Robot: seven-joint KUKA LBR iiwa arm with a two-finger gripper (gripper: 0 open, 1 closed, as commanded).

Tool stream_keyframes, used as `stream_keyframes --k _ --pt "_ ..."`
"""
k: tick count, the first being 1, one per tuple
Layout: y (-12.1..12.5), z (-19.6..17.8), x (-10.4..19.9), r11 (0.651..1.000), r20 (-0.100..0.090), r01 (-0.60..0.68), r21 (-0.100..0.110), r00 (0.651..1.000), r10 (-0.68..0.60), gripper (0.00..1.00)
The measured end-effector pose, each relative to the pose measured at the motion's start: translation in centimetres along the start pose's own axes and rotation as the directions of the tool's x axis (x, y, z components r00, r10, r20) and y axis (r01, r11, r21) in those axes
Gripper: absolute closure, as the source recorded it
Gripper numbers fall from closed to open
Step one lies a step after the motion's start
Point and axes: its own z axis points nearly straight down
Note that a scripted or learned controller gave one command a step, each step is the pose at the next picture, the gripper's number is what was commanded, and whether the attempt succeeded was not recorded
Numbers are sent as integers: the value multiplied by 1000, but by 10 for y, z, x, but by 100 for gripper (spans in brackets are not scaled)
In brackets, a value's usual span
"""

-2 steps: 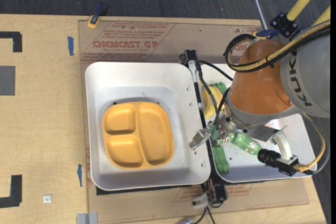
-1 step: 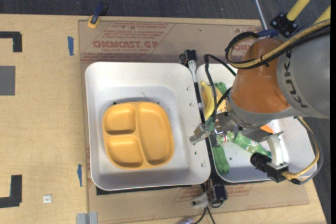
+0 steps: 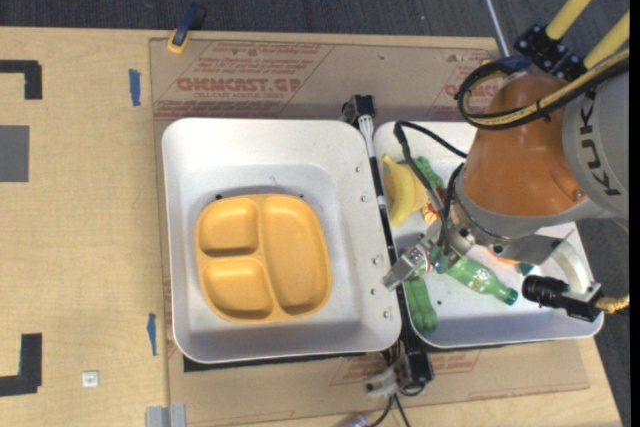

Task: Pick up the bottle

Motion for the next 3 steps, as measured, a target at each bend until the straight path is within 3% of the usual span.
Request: stream_keyframes --k 1,2,3 --pt "1 -10 -1 1000 2 0 -3 1000 0 100" --pt "28 37 36 999 0 41 -4 999 -41 100" --pt "45 0 35 995 2 -98 -2 995 98 100"
